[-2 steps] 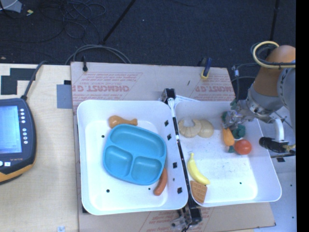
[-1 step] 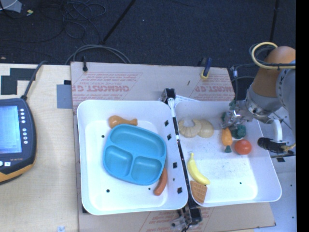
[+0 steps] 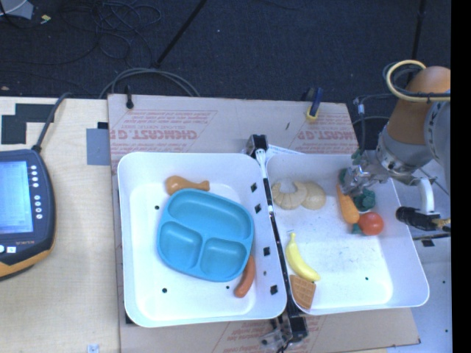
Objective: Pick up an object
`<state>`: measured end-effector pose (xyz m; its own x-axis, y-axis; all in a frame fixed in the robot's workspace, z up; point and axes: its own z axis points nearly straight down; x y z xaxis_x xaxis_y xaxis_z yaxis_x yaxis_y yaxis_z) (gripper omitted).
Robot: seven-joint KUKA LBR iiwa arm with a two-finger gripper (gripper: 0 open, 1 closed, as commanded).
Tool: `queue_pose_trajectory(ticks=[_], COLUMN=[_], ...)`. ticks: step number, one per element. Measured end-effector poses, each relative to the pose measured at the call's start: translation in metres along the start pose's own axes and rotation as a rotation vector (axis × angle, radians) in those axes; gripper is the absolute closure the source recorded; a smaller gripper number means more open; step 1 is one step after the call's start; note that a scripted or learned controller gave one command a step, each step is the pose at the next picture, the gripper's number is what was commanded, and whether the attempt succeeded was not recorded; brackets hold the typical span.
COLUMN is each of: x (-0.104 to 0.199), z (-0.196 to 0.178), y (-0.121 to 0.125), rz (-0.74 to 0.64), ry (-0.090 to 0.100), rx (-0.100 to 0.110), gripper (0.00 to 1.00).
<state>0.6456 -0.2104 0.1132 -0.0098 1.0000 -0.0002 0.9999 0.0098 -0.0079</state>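
A grey robot arm with an orange band reaches in from the right. Its gripper (image 3: 360, 176) hangs low over the far right corner of the right bin (image 3: 401, 289), apparently to grasp there; whether it is spread or pinching cannot be told. Just beneath lie a carrot (image 3: 347, 207), a green piece (image 3: 366, 197) and a tomato (image 3: 371, 223), crowded together. Nearer left are a banana (image 3: 299, 259) and pale slices (image 3: 298, 195). The left bin (image 3: 140, 304) holds a blue tray (image 3: 205, 233).
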Motion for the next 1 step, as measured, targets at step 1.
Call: queue_pose_trajectory(ticks=[1], x=[-0.0009], z=[0.0057], y=[-0.0010], rz=[0.003], ry=[0.002], rx=[-0.003], gripper=[1.00])
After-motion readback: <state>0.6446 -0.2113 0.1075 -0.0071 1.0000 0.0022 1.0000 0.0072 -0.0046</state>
